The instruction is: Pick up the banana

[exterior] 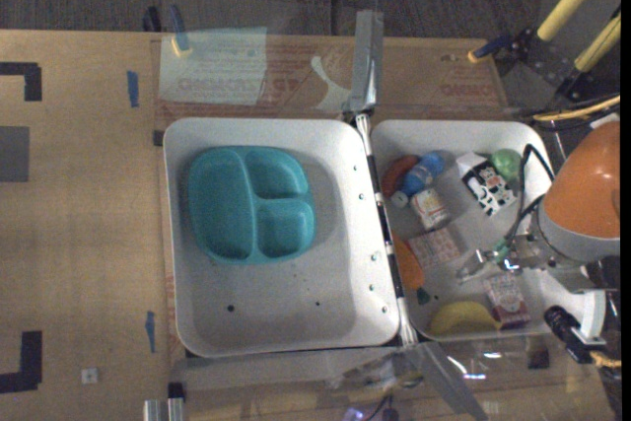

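We find the banana (461,316) lying at the near edge of the right bin (449,131), its yellow curve close against the front wall, just beside a small pink packet (506,300). The gripper (490,260) sits low over the middle of that bin, above and a little to the right of the fruit, not touching it; nothing is held. Whether the pincer is apart or together we cannot tell, the metal there being blurred and glinting. To do the step well, we judge the arm should shift toward the bin's near edge, line its fingers across the banana's narrow width and not along its length, and come down clear of the packet and the wall, which leaves little room on the near side. The left bin (177,242) carries a teal divided plate (251,202), no part of this job. As to writing: a black-and-white carton (488,186) and a small labelled jar (430,207) bear print too small to read, and the faint reddish lettering on the taped sheet (222,64) beyond the bins is likewise illegible.
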Controlling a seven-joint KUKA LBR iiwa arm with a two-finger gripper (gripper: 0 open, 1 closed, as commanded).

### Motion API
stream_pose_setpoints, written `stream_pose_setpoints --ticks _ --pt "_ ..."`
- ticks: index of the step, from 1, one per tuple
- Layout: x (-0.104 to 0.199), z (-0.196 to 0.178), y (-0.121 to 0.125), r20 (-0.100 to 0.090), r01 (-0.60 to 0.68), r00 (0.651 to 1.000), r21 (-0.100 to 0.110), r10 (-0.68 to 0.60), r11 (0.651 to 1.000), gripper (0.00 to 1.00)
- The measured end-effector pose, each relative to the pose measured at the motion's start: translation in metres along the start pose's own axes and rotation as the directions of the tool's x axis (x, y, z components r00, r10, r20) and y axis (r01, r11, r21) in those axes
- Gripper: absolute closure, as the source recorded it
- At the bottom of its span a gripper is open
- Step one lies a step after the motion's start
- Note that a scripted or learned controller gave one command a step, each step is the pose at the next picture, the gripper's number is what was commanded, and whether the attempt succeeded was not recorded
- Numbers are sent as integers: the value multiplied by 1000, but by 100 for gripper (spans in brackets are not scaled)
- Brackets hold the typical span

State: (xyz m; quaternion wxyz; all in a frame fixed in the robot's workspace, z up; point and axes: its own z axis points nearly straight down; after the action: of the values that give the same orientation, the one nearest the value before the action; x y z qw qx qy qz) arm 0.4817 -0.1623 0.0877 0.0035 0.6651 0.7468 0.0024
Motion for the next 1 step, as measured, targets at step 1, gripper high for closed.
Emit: stream_pose_setpoints --ticks 1 --pt "-3 -11 1 6 -4 1000 -6 4 1000 100"
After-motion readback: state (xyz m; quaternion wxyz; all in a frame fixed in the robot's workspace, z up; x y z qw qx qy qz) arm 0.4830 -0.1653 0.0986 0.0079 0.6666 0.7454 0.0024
